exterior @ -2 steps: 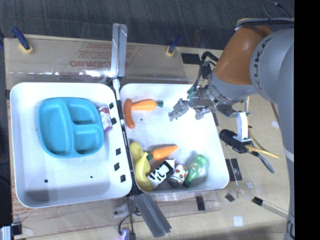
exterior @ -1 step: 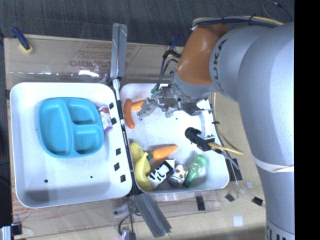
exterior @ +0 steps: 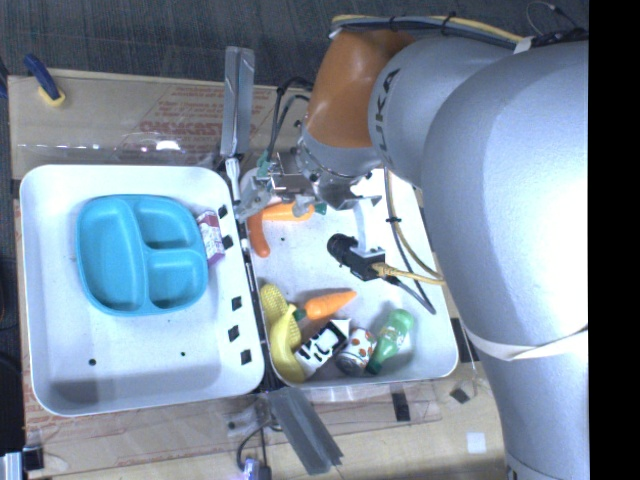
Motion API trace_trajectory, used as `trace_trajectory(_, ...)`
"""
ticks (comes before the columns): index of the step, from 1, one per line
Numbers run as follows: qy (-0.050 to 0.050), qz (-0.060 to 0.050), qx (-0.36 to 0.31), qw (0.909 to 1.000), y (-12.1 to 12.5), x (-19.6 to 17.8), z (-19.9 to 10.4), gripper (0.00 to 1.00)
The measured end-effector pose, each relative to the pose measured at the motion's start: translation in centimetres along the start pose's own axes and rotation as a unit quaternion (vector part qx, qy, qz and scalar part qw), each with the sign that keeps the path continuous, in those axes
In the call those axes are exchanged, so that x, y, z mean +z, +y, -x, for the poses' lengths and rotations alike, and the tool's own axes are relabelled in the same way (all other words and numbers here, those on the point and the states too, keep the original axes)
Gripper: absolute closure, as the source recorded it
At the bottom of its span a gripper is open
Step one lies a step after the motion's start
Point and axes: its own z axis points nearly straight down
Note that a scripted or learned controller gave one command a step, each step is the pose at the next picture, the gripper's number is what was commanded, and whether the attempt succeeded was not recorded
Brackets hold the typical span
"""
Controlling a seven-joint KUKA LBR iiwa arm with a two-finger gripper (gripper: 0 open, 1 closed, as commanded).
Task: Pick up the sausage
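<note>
The sausage [exterior: 258, 236] is an orange-red, bent piece lying at the top left of the right bin [exterior: 400, 268], close to the divider between the bins. Its upper end runs to the right under the gripper [exterior: 288, 196], which hangs low right over that end and touches or nearly touches it. The wrist hides how the gripper meets the sausage.
A carrot [exterior: 326, 304], a banana [exterior: 281, 340], a green bottle [exterior: 391, 334], a small can [exterior: 357, 348] and a black-and-white block [exterior: 322, 346] crowd the right bin's near edge. The left bin [exterior: 60, 368] holds a blue divided plate [exterior: 143, 253] and a purple packet [exterior: 211, 236].
</note>
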Motion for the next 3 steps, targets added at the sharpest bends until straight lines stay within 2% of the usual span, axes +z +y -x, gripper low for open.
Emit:
trace_trajectory(1,0.0,-0.001,0.039,0.9992,-3.5,0.1,-1.2,0.0)
trace_trajectory(2,0.0,0.0,0.064,0.9979,0.9,0.0,2.6,0.0)
trace_trajectory(3,0.0,0.0,0.107,0.9943,-1.1,-10.2,6.4,0.0)
